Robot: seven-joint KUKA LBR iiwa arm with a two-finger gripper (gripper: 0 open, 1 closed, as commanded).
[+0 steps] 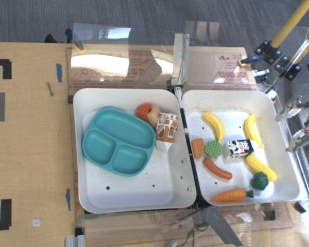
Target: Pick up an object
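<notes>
The right bin holds two bananas, a carrot and a small carton. In the left bin, beside a teal tray, a red fruit is partly hidden by a pale, unclear thing.

Left bin: smooth white plastic, slight sheen. Teal tray: matt plastic. Bananas: glossy plastic. Bench at frame left: matt brown board. Clear panels along the top: shiny.

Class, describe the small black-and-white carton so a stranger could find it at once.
Look in the right bin. Near its middle lies the carton, between two bananas and beside a green leafy piece. It alone is boxy, with black-and-white cow patches.
</notes>
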